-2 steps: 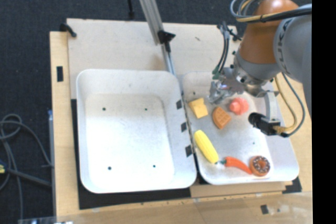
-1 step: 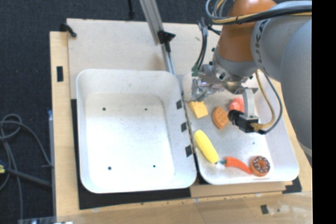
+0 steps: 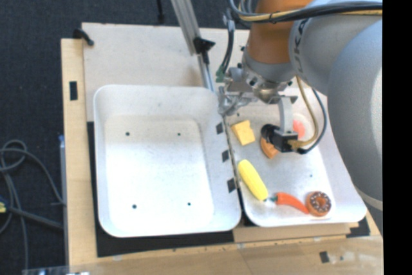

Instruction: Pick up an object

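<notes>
My gripper (image 3: 226,105) hangs over the left rim of the right bin (image 3: 335,167), at the divide between the two bins. Just below and to its right lies a yellow cheese-like block (image 3: 243,132), apart from the gripper. Further down the bin's left side rests a yellow corn cob (image 3: 253,180). An orange carrot (image 3: 291,201) and a brown doughnut (image 3: 318,203) lie along the front edge. A small orange piece (image 3: 268,150) sits in the middle. A pink-red object (image 3: 300,126) is partly hidden behind the arm's cable.
The left bin (image 3: 103,138) stands beside the right one on the wooden bench. A slanted aluminium post (image 3: 183,9) rises behind the bins, close to the gripper. The big grey arm covers the right bin's far right side.
</notes>
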Robot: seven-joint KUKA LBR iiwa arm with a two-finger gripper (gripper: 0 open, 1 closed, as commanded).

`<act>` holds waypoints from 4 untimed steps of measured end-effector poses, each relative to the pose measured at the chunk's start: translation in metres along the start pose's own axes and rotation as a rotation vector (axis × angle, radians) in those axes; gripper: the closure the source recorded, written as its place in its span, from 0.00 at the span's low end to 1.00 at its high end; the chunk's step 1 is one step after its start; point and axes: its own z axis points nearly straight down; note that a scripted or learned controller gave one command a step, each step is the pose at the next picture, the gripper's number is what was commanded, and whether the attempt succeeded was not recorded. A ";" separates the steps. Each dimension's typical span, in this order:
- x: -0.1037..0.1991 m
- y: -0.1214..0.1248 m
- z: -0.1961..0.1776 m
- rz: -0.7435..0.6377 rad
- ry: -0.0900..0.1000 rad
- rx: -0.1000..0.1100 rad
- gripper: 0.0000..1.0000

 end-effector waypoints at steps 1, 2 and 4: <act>0.045 0.002 -0.012 0.000 0.000 0.001 1.00; 0.065 0.006 -0.017 0.002 -0.001 0.002 1.00; 0.060 0.008 -0.017 0.001 -0.004 0.001 0.00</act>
